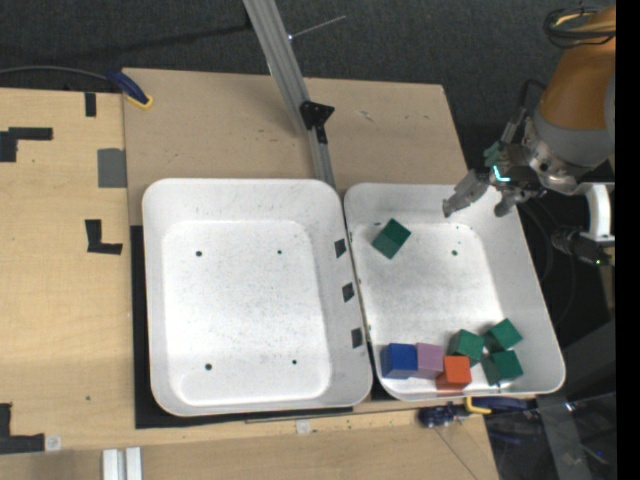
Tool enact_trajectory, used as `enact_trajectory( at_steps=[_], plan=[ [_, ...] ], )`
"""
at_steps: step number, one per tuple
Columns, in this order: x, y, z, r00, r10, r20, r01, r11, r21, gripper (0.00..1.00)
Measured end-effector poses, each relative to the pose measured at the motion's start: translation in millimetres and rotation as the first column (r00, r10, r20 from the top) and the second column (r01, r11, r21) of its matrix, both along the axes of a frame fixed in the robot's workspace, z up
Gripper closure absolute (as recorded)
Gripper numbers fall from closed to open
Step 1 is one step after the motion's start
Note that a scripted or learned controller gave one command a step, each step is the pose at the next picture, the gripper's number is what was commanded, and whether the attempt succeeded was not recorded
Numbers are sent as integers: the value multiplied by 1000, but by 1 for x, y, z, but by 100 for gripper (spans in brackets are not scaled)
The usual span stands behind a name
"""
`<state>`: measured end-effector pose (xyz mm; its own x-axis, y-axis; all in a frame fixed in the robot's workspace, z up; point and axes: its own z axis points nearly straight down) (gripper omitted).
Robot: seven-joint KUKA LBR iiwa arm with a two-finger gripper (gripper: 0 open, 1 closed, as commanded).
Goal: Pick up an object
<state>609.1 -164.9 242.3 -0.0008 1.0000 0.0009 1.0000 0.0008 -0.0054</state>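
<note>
The right bin (pixel 528 268) holds several small blocks. One green cube (pixel 391 238) lies alone near its far left corner. Along the near edge sit a blue cube (pixel 400 359), a lilac cube (pixel 430 356), an orange cube (pixel 456 371) and three green cubes (pixel 466 345) (pixel 505 334) (pixel 502 367), packed close together. My gripper (pixel 480 203) hangs over the far right corner of this bin, to the right of the lone green cube and apart from it. Its fingers stand open with nothing between them.
The left bin (pixel 160 268) lies beside the right one, their rims touching. A slanted metal bar (pixel 285 63) runs down from the top to the gap between the bins. Black clips (pixel 348 291) sit on the shared rim.
</note>
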Motion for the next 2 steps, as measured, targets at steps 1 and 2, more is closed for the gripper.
enact_trajectory(
  at_steps=[1,2],
  plan=[
    [1,0,3,1000,1,4,-1,1000,-1,0],
    [2,-1,-41,1000,1,0,-1,1000,-1,0]
  ],
)
